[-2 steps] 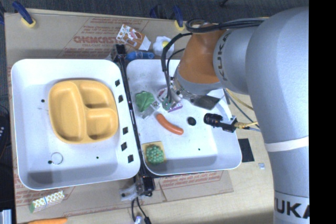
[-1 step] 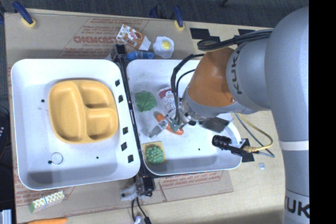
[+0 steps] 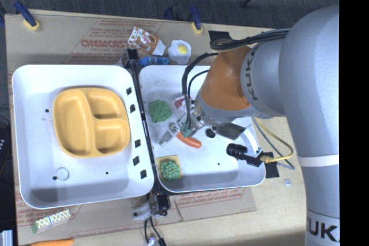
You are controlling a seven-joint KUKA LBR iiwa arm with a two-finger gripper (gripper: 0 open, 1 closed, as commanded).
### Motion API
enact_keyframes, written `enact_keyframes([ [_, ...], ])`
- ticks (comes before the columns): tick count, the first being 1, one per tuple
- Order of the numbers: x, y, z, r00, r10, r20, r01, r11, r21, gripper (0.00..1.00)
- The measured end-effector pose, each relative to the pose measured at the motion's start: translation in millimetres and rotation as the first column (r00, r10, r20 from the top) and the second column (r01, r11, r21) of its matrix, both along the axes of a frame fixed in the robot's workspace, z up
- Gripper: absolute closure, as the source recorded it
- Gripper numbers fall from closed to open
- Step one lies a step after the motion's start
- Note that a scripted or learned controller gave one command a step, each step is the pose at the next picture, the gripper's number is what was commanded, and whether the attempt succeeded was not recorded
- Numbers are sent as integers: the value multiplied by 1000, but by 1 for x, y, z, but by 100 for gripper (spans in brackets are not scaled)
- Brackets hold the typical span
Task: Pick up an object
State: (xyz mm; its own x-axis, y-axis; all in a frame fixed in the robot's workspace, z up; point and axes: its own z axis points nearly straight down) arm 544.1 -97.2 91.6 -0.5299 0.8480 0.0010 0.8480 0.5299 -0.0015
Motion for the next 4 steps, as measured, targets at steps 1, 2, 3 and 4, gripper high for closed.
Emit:
enact_keyframes([
  [1,-32,-3,0,980,-200,-4,200,980,0,0],
  [2,-37,-2,0,996,86,-3,-86,996,2,0],
  [3,-43,-2,0,1000,28,-5,-28,1000,3,0],
  [4,-58,-4,-1,952,-305,-6,305,952,1,0],
])
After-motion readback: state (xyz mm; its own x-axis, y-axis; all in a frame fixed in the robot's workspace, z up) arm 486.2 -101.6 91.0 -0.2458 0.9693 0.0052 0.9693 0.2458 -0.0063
